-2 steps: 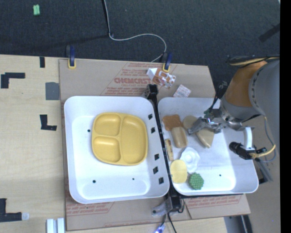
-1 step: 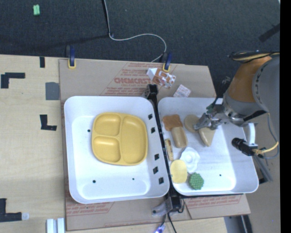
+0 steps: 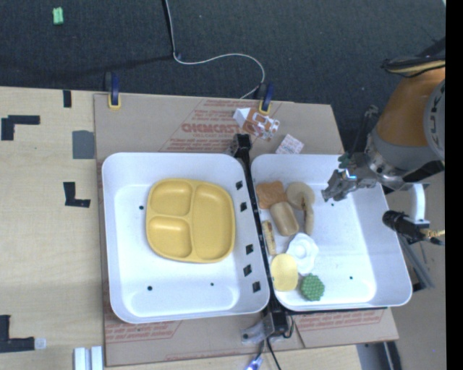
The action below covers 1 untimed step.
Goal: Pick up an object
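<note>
kuka arm (image 3: 412,137) at the scene's right: rounded grey casing with a broad orange band (image 3: 412,101) above the wrist. a black cable crosses the orange section at its far side. the wrist narrows to a dark metallic two-finger gripper (image 3: 335,189). a white bracket with a black fitting sits nearer, at right.

Two white bins side by side on a cardboard sheet (image 3: 210,123) – left bin (image 3: 119,238), right bin (image 3: 362,282). Two clamps at the cardboard's far edge – one (image 3: 113,92) left, one (image 3: 265,96) near the middle. White cable (image 3: 217,58) runs across dark carpet (image 3: 304,43). Small green mark (image 3: 58,14) top left.
</note>
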Tool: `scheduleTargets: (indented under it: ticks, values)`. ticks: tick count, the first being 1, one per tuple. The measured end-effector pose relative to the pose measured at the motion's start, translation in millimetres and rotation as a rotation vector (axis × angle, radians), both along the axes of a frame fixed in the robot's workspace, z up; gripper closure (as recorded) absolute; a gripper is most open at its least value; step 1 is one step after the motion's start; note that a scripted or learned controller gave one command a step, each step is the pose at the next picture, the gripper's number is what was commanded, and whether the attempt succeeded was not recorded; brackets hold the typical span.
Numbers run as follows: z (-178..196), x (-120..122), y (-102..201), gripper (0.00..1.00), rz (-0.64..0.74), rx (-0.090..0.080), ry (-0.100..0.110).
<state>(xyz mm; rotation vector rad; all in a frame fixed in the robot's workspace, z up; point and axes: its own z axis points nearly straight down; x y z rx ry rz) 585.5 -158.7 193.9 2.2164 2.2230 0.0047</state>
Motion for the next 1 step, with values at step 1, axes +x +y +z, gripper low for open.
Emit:
scheduleTargets:
  ticks: [1]
  values:
    - [-5.7, -0.2, -1.2, 0.00, -0.001, 0.000, 0.005]
